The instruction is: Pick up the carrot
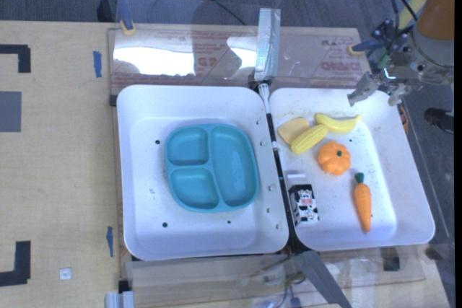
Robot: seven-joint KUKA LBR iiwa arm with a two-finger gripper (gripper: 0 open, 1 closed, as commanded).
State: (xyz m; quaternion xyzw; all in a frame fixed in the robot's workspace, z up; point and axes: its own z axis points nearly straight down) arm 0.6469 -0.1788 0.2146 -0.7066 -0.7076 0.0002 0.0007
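The carrot [362,204], orange with a small green top, lies lengthwise near the right wall of the right bin [415,227], its tip toward the front. My gripper [377,95] hangs over the back right corner of that bin, well behind the carrot and apart from it. Its two fingers [360,92] are spread, with nothing between them.
In the right bin there are also a banana [337,123], a corn cob [308,138], a yellow wedge [291,129], a round orange fruit [334,157] and a small cow-print carton [304,204]. The left bin [137,227] holds a blue divided plate [211,166].
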